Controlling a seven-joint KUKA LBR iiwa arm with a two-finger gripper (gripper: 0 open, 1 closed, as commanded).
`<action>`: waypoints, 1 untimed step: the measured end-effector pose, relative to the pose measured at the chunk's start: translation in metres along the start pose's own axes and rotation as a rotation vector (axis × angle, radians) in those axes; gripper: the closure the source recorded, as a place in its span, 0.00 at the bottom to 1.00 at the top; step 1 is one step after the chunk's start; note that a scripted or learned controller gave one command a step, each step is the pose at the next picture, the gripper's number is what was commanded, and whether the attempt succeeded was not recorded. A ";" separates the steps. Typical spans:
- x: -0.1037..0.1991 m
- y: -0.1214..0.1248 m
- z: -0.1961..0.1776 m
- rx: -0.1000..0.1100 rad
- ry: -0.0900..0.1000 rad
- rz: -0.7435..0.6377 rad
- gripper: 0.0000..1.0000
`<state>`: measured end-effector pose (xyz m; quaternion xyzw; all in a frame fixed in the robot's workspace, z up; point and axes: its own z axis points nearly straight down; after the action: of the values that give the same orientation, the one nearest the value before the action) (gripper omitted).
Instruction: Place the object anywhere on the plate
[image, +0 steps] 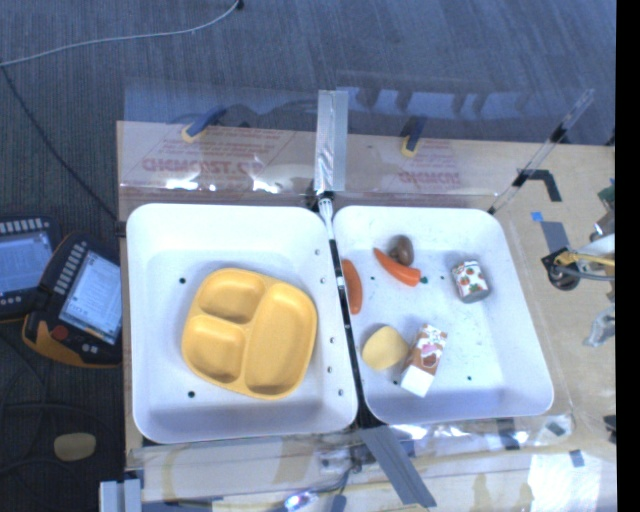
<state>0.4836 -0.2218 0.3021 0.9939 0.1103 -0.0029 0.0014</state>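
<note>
A handheld control pendant lies on the dark carpet left of the bench, screen up, its cable running off behind it. Two yellow clamps grip the clear sheet along the far edge. A small tan disc sits on the floor near the front-left corner.

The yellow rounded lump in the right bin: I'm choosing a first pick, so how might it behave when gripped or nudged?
The yellow lump looks smooth and rounded, so it may roll or slip sideways. It lies touching the small carton, so a nudge would probably shift that too.
</note>
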 end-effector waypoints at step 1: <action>0.000 0.000 0.000 0.000 0.000 0.000 0.00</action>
<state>0.4836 -0.2218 0.3021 0.9939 0.1103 -0.0029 0.0014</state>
